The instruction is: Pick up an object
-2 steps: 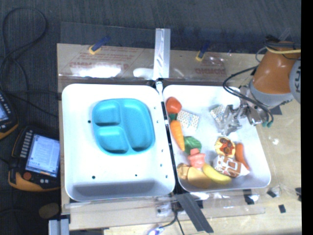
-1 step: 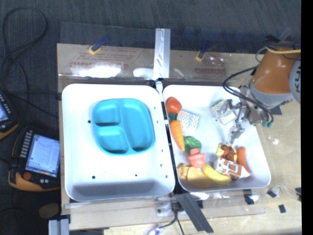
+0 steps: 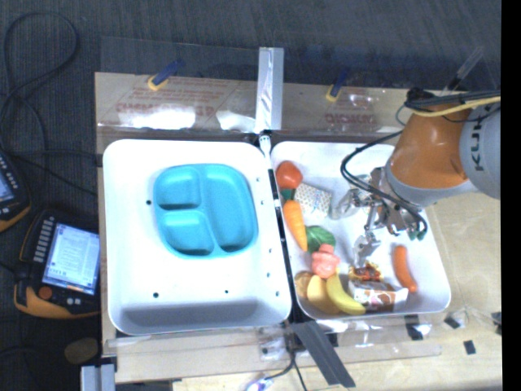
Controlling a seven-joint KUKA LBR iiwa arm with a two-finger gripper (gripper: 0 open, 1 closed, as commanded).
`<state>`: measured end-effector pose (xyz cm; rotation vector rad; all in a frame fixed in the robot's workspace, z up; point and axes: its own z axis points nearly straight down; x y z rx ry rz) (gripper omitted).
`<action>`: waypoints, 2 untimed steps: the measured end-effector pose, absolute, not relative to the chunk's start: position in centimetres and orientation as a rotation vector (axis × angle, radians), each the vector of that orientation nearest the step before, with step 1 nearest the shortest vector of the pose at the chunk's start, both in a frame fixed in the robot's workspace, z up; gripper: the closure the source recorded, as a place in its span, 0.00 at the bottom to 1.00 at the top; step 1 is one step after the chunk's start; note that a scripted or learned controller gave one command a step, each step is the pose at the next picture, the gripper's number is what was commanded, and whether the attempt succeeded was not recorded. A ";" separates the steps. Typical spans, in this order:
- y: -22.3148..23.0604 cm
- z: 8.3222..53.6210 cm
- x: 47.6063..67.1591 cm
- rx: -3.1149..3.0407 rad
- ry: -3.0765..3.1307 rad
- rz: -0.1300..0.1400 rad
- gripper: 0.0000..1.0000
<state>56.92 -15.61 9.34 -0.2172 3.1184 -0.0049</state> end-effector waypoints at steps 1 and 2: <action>-13.0 9.0 64.5 0.089 3.129 -0.002 0.00; -11.5 12.1 53.9 0.367 3.119 0.000 0.00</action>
